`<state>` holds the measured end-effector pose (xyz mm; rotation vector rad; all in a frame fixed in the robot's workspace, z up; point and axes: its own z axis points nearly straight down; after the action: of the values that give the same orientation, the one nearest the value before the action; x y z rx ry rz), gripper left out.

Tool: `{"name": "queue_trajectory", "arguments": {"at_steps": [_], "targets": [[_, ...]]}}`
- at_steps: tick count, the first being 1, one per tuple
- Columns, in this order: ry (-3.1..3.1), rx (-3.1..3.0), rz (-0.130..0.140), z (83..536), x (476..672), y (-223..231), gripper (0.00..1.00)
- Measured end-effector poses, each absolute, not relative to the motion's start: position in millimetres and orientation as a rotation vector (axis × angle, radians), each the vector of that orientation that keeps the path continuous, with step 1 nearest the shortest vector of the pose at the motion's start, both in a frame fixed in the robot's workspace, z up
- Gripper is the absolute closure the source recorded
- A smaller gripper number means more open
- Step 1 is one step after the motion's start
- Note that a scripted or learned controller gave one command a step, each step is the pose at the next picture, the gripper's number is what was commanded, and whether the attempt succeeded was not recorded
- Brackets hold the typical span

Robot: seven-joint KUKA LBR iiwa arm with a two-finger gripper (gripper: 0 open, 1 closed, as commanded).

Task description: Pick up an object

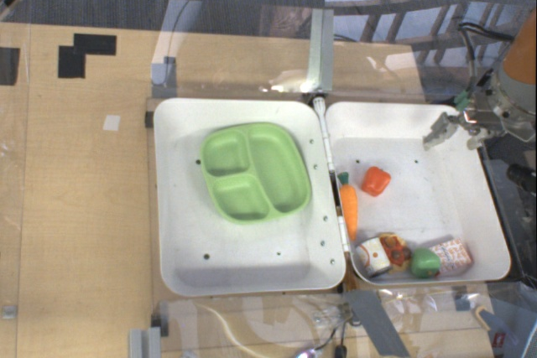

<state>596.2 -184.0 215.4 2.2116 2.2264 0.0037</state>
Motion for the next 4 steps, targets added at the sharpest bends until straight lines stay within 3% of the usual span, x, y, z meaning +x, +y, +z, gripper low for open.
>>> {"name": "queue_trajectory", "arguments": {"at_steps": [1, 2, 3, 4], "targets": [[2.409, 2.014, 0.003, 117.0, 567.3, -107.4, 0.0], [2.296, 2.13, 0.007, 88.7, 614.8, -192.2, 0.0], [2.297, 2.13, 0.007, 88.7, 614.9, -192.1, 0.0], [2.297, 2.119, 0.015, 101.9, 618.0, -190.4, 1.0]]}}
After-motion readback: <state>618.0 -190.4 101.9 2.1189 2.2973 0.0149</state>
